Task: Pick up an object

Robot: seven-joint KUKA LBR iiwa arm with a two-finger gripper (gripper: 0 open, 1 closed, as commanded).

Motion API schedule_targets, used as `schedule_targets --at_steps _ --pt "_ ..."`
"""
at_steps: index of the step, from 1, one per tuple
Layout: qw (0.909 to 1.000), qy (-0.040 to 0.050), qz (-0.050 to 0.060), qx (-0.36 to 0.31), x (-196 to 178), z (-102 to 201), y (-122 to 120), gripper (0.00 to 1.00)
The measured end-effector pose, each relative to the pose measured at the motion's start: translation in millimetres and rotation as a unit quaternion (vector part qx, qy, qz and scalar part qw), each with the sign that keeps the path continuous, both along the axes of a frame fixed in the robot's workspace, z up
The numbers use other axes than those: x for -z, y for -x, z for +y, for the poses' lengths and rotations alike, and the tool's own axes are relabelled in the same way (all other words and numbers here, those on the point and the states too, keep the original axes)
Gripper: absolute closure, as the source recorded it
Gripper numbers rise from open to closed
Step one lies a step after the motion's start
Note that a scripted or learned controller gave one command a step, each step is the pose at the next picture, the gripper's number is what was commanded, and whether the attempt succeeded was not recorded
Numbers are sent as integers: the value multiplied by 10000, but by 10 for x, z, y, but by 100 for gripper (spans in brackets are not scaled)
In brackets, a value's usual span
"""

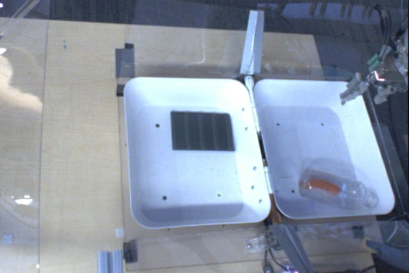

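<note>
1. The task's thing is a clear plastic bottle (337,189) with something orange inside it. It lies on its side in the right bin (291,137), in the near right corner of that bin.
2. Its long axis runs roughly left to right across the view, dipping slightly toward the near edge at its right end. The broader, rounded end sits to the left; the narrower end points right, toward the bin's right wall.
3. The orange piece (323,187) sits in the left half of the bottle, its length along the same axis.
4. The bottle lies near the bin's near wall and its right wall; contact with either cannot be told, as the plastic is see-through and faint.
5. The gripper (374,83) is at the far right corner of the right bin, over the rim, well apart from the bottle. Its fingers are too small and cluttered to judge, so I cannot tell its state. Nothing shows between them.
6. The left bin (147,137) holds a dark ribbed rectangular pad (202,131), lying flat near its middle, long side left to right.
7. A raised ridge (259,137) where the two bins meet separates the pad from the bottle.
8. Nothing lies on the bin floor between gripper and bottle.
</note>
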State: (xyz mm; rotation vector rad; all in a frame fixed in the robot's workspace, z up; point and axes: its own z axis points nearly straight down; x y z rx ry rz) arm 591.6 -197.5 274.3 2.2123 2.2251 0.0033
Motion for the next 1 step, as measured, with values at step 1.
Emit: schedule_targets --at_steps 1 --pt "9980 -6 10 631 933 -29 674 0"
